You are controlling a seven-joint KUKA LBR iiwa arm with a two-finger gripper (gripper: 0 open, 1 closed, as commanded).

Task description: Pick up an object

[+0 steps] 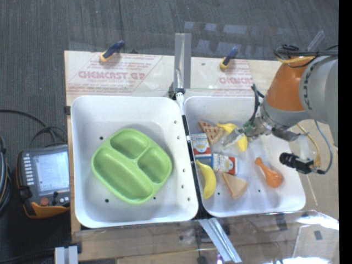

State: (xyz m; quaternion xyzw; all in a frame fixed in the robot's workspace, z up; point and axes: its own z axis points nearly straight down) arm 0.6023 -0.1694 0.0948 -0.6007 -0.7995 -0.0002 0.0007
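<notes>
In the near part of the right bin (300,202), 1 banana (207,179), 1 tan wedge (235,187), 1 small carton (224,163) and 1 orange pear-shaped toy (268,172) are lying close together, so a descent here is risking a finger landing on 2 things at once and nudging both aside. Beside them, the left bin (82,114) is holding just 1 green divided plate (131,164). Farther back in the right bin, 1 second small carton (199,143), 1 waffle-patterned wedge (209,129) and 1 yellow piece (232,135) are crowding under the gripper (247,131). It is hovering right at the yellow piece, the likeliest target, and whether its jaws are apart or together cannot be told at this size. A grab there is likely to slip, because the piece looks small, curved and slick. At the far end, 2 clamps (111,50) are pinning the board (132,73).
</notes>
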